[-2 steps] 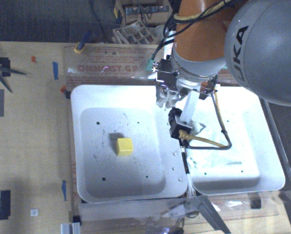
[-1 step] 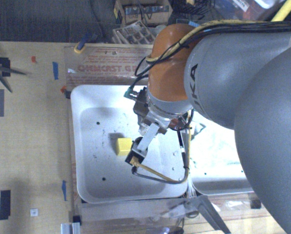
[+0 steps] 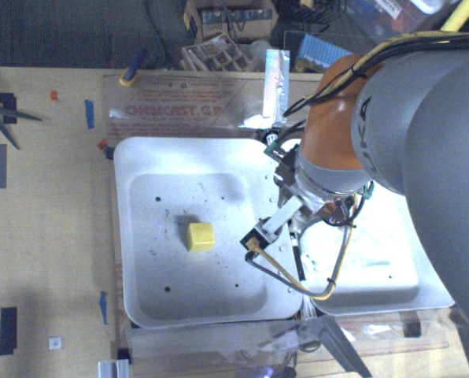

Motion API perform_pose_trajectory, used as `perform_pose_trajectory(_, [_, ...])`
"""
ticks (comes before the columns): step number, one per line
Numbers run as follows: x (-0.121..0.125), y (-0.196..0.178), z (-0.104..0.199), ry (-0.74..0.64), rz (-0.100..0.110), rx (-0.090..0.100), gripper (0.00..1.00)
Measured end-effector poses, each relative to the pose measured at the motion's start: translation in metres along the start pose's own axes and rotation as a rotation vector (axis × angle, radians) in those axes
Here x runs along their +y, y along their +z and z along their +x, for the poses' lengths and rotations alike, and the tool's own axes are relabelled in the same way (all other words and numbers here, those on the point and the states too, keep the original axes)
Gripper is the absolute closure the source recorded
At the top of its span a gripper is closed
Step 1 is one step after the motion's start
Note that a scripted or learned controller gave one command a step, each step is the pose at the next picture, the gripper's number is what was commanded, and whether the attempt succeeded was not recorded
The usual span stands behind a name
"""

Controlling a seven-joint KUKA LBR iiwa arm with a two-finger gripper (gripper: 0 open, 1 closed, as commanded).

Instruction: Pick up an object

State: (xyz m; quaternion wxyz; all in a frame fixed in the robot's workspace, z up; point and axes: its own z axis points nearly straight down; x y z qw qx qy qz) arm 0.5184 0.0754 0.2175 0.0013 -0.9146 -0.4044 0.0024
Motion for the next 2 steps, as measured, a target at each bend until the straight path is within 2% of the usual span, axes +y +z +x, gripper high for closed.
perform_pose_trajectory(1, [0.048,-0.058,0.081,0.459,-0.004,0.007,1.0])
perform_pose_trajectory(2, [0.089,-0.117,0.1,0.607,-0.004,0.008,1.0])
